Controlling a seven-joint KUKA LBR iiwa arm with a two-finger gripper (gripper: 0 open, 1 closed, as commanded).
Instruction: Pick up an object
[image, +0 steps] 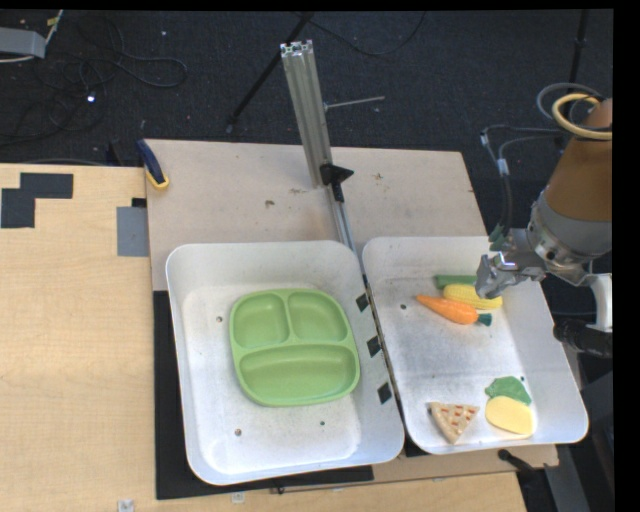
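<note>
Closing in on the corn (470, 294) looks like your step: it lies by the far right edge of the right bin (440, 365), touching the carrot (448, 309). The gripper (492, 275) hangs just over the corn's right end; whether it holds anything I cannot tell. Centre over the corn alone, clear of the carrot, before you squeeze.

Even, bright overhead light falls on the white bins (270, 450) left of the hand (492, 274); shadows are soft, the floor dark, the focus slightly soft.
</note>
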